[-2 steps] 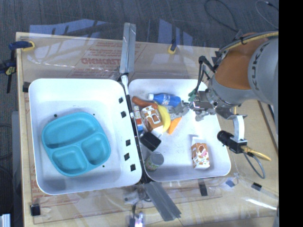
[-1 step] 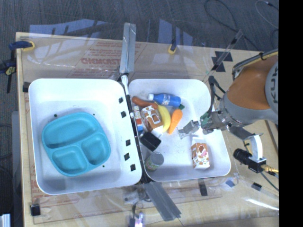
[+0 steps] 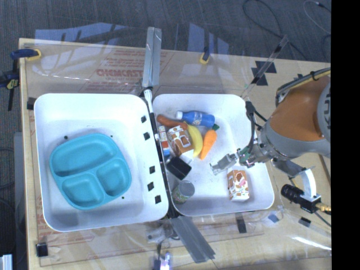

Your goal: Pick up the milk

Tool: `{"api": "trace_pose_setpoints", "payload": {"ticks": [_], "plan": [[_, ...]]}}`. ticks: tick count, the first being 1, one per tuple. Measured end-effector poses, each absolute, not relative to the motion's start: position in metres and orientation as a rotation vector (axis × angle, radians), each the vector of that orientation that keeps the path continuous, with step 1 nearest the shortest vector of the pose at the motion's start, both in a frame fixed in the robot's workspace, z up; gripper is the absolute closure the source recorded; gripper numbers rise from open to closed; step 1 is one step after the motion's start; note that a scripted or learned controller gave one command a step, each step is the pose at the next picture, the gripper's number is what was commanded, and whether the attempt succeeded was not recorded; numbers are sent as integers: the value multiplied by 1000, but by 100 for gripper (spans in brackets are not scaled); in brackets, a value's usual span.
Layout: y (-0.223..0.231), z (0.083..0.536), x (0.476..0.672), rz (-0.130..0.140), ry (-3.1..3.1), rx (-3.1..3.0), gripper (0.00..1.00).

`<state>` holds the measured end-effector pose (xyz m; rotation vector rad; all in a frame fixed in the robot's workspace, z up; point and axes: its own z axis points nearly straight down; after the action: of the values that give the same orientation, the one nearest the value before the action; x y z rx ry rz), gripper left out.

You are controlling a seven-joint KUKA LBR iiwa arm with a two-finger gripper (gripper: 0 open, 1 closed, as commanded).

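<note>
In the camera view the milk carton (image 3: 238,185) lies at five o'clock in the right bin (image 3: 225,207), just below the tool (image 3: 223,162), which hangs open and empty, so it should shift toward five o'clock, straddle the carton and close.

Bright even light, plastic sheet glare, slightly soft.

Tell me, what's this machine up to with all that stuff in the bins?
A robot arm reaches into the right bin from the right. Its gripper hovers over bare floor just above a small milk carton, which lies untouched. A pile of toy food, including a banana and carrot, sits further left. The left bin holds a blue tray.
</note>
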<state>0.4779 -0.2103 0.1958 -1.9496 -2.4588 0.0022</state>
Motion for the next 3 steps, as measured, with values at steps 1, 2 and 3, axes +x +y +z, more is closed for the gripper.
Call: {"api": "trace_pose_setpoints", "payload": {"ticks": [1,2,3], "plan": [[-211,108,479,-2,-2323,-2119,0],[-211,155,486,2,-2409,-2011,0],[-210,156,477,3,-2525,-1856,0]]}}
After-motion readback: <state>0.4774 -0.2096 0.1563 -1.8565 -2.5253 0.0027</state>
